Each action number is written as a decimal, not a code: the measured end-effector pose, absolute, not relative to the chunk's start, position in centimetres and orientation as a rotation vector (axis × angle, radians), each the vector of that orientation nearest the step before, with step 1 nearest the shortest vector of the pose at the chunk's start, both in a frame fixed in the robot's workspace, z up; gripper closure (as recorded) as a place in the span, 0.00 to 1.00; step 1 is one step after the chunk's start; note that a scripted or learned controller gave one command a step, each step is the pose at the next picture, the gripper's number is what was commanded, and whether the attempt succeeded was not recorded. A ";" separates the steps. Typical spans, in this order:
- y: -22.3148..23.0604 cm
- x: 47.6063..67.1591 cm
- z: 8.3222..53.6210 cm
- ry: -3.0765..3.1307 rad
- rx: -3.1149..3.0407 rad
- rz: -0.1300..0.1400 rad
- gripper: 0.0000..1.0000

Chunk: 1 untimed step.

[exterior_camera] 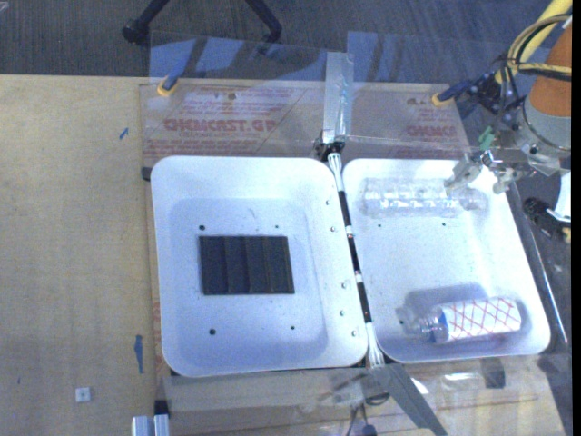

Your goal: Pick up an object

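Since the gripper (479, 169), its finger state indiscernible, hovers at the clear plastic bottle (419, 198) in the right bin (536, 271), the bottle's middle should be straddled squarely.

Right bin (536, 330) centre open between two bottles (463, 319), seemingly

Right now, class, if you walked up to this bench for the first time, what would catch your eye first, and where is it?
The dark ribbed rectangular pad lying flat in the middle of the left bin stands out most against the white. In the right bin, a bottle with a red-checked label lies on its side near the front, and a clear plastic bottle lies at the back, beside the gripper.
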<state>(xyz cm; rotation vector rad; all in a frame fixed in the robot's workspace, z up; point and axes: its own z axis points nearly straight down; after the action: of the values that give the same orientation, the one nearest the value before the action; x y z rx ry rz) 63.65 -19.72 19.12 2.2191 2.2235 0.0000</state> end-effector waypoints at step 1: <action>-18.5 66.8 13.6 2.047 2.380 0.000 0.00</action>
<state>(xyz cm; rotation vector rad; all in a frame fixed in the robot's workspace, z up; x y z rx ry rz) 66.76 -18.54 13.61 2.3796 2.0469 0.0000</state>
